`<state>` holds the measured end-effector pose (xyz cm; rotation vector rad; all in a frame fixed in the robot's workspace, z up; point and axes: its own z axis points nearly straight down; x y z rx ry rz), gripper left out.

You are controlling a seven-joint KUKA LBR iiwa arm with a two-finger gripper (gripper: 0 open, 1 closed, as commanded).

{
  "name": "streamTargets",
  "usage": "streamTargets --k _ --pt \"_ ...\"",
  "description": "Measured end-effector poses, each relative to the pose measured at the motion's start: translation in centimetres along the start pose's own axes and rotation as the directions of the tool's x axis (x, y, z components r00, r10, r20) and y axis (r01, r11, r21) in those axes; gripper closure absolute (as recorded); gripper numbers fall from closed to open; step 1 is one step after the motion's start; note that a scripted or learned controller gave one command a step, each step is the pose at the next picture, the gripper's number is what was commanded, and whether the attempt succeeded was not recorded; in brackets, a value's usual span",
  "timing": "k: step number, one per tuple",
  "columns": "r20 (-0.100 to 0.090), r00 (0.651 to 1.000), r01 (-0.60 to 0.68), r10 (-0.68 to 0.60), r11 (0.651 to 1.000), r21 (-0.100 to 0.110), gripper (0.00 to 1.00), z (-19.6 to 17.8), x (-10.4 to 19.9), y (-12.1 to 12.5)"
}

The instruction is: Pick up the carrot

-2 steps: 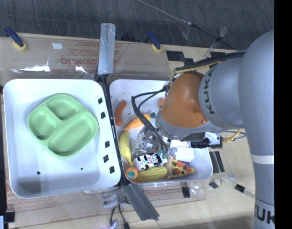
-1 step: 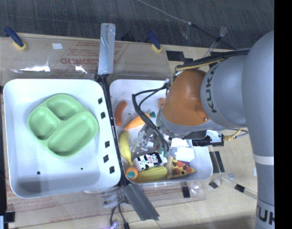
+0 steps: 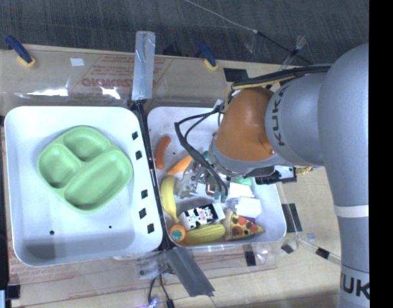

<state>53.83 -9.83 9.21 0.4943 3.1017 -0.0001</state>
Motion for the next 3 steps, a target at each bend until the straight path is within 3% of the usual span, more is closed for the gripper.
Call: streamTargets --k 1,2,3 --pt "0.001 1.000 0.009 -0.009 1.000 0.000 1.00 -1.0 -0.1 0.2" --pt "0.003 0.968 -0.250 0.250 0.968 -0.001 1.00 -6.4 -0.2 -0.4" --pt "0.004 0.970 -0.243 0.243 0.970 -0.001 1.00 -7.4 -0.3 -0.3"
